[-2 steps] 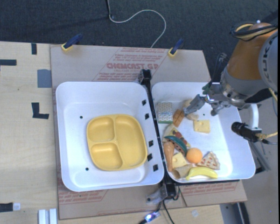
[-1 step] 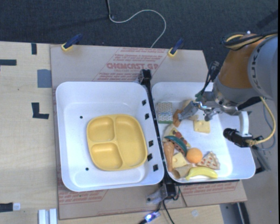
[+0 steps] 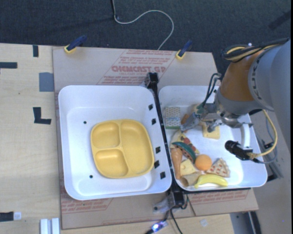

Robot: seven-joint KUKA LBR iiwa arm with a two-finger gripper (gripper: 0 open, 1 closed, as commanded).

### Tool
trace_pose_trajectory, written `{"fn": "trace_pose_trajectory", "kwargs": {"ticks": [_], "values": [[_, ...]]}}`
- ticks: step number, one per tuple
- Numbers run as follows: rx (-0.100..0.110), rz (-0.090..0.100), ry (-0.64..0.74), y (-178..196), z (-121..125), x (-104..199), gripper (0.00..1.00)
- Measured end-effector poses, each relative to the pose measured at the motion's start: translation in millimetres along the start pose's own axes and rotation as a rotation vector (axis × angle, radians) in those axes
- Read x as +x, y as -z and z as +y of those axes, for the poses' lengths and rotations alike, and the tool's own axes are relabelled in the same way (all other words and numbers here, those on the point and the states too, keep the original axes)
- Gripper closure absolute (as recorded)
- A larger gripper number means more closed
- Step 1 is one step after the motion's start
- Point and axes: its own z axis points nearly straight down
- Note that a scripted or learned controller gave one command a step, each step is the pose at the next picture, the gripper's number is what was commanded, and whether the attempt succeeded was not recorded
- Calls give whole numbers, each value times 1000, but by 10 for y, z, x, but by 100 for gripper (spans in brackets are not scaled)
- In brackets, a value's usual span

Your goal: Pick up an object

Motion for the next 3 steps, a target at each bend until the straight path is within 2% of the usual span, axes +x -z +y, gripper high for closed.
{"fn": "trace_pose_trajectory", "kwargs": {"ticks": [1,2,3], "values": [[-12,0,-1,-241,30,6,0],[-18,3,1,-116,52,27,100],[-8,0,0,325,46,100,100]]}}
